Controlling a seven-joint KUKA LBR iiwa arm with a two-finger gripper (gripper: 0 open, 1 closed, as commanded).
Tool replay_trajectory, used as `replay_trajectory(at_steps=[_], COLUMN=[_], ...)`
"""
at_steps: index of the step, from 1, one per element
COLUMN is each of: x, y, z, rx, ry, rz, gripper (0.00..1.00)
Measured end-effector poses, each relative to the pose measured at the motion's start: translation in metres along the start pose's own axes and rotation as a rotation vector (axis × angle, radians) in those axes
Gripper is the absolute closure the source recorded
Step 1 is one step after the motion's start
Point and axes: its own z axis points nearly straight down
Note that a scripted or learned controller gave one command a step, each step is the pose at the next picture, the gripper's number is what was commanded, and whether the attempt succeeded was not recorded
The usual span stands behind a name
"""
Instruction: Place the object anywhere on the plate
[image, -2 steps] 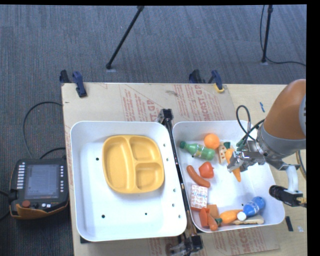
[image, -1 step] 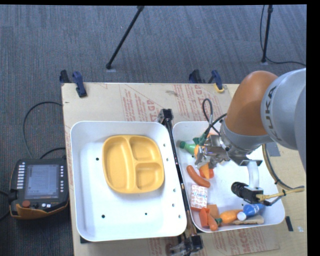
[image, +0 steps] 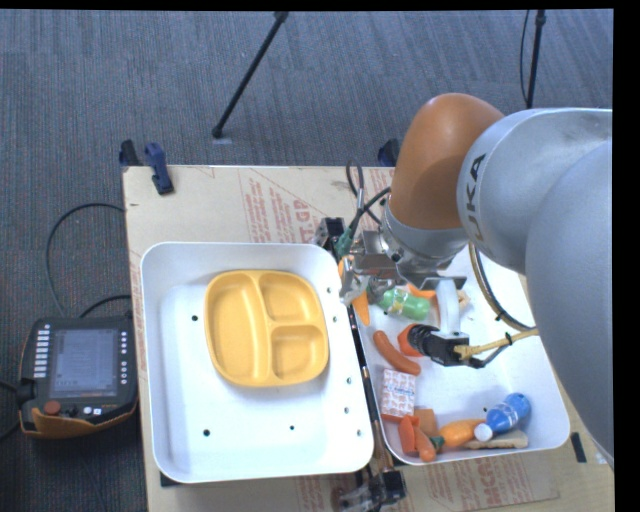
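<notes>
I see gripper (image: 400, 290) low over right bin (image: 535, 345), hovering at green toy (image: 403, 300) near bin's upper left. Pincer state: cannot tell, wrist hides it. Green piece looks like light, stiff plastic, probably smooth and apt to slip; I'd grip across its narrow middle. Right bin also holds orange sausage (image: 396, 352), white packet (image: 398, 392), carrot pieces (image: 418, 436), blue-capped bottle (image: 504, 412). Left bin (image: 180, 420) carries yellow plate (image: 267, 327) — three compartments, nothing in them.
</notes>
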Motion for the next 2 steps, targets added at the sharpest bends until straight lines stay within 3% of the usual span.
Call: replay_trajectory(at_steps=[1,2], x=[0.0679,0.0681], y=[0.0576,0.0579], z=[0.0479,0.0471], rx=[0.001,0.0], ry=[-0.001,-0.002], rz=[-0.018,-0.019], gripper=[1.0,0.0])
